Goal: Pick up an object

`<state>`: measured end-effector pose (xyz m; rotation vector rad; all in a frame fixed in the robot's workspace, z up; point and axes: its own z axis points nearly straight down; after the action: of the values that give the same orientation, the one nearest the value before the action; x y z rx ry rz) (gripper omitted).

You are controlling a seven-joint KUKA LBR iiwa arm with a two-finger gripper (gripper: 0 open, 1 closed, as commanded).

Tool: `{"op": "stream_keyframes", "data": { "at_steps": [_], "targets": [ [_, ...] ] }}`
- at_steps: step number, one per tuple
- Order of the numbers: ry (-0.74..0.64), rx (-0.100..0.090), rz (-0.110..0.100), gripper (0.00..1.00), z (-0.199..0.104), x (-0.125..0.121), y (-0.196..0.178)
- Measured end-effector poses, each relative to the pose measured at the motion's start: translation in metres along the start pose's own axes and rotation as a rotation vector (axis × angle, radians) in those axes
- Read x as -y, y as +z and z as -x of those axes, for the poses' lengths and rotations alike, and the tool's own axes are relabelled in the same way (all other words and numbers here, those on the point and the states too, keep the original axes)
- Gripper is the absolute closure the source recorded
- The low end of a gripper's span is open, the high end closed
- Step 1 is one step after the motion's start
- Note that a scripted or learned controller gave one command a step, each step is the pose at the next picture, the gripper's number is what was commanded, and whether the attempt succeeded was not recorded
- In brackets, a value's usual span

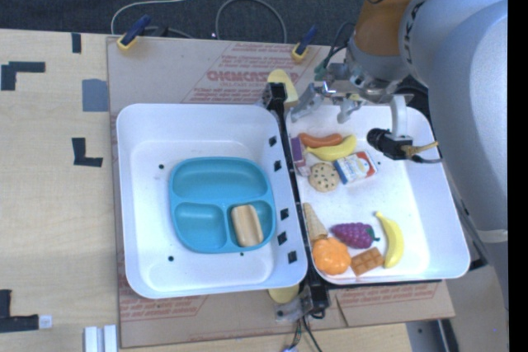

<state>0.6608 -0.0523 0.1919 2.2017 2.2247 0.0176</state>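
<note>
My gripper (329,103) hangs over the far edge of the right bin (429,202), just above a red sausage (318,139) and a small banana (337,149). Its fingers look spread apart with nothing between them. Below these lie a cookie (323,176) and a white and red carton (356,168). Toward the bin's near side lie a cone (314,220), purple grapes (355,234), an orange (332,256), a brown waffle piece (367,261) and a second banana (390,240).
The left bin (140,177) holds a blue divided plate (206,198) with a bread roll (247,225) in its near right compartment. A black divider (285,177) with clips separates the bins. The arm's grey body (470,78) looms over the right bin's far right corner.
</note>
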Motion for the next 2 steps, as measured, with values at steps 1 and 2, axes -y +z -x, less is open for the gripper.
{"op": "stream_keyframes", "data": {
  "at_steps": [1, 2],
  "targets": [
    [0.009, 0.001, -0.016, 0.0, -0.002, -0.008, 0.008],
    [0.011, 0.001, -0.019, 0.0, -0.001, 0.012, 0.008]
  ]
}}
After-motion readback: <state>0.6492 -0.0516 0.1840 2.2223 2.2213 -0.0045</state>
